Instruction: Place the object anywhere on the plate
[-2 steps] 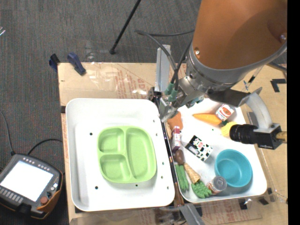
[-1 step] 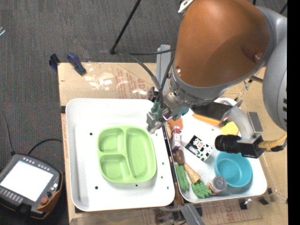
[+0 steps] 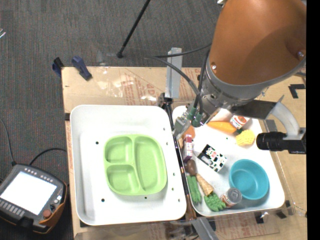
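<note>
The end effector (image 3: 192, 118) hangs over the right bin's (image 3: 276, 184) toys to pick one, its grip too hidden to tell, while the green plate (image 3: 135, 165) waits in the left bin (image 3: 82, 134).

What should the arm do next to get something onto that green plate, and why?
Probably lower the gripper onto one toy in the right bin, perhaps the carrot just beside it. The green plate in the left bin has nothing on it, and nothing shows between the fingers.
</note>
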Controlling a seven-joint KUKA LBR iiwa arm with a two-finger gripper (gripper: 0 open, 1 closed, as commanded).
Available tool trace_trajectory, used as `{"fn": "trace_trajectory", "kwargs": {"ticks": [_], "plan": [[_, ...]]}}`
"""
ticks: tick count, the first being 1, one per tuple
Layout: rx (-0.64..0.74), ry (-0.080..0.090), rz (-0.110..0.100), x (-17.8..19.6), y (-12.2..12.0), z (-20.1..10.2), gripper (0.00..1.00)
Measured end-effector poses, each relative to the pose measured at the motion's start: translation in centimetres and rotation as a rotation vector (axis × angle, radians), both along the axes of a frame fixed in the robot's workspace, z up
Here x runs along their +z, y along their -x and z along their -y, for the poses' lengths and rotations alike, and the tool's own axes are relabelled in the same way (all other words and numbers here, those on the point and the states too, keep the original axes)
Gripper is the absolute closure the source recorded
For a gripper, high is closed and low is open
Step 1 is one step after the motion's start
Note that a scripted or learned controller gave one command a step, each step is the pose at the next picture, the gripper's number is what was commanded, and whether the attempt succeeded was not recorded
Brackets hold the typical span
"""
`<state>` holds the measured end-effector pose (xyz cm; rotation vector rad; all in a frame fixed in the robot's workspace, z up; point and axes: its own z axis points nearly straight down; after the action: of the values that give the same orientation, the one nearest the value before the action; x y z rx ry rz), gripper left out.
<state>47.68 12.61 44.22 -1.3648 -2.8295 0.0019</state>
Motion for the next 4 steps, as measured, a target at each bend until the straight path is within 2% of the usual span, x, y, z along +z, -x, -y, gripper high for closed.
{"fn": "trace_trajectory", "kwargs": {"ticks": [1, 2, 3, 4], "plan": [[0.068, 0.004, -0.017, -17.8, 0.3, -4.9, 1.0], [0.407, -0.002, 0.003, -9.1, -3.3, -4.3, 1.0], [0.669, -0.001, 0.005, 2.0, -0.9, -4.2, 1.0], [0.928, -0.001, 0.007, 4.7, 0.0, -2.4, 1.0]]}}
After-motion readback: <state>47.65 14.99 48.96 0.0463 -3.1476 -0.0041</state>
